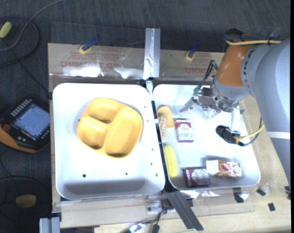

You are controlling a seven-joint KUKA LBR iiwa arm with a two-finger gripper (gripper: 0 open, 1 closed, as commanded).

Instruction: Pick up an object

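Grey arm with orange band [233, 67] reaches in from the right and bends down over the upper part of the right-hand shallow white bin [249, 144]. The tool [203, 102] sits low near the bin's back wall, metal parts and cabling crowded around it; whether it is spread or closed cannot be told from this angle, and nothing can be seen between its tips. Objects in the right bin: a tan bread-like roll [164, 116] against the left wall, a small white and pink carton [184, 130] just beside it and lying closest to the tool but apart from it, a yellow corn cob [170, 160] lower along the left wall, a dark red rectangular packet [197, 176] near the front wall, and a white and orange box [224, 169] touching or just beside that packet. A black cylindrical piece with a yellow cable [228, 133] hangs over the bin's right half. The left-hand white bin [69, 178] holds a large yellow lumpy cushion-like object [109, 126]. Both bins rest on a pale wooden surface [108, 57].
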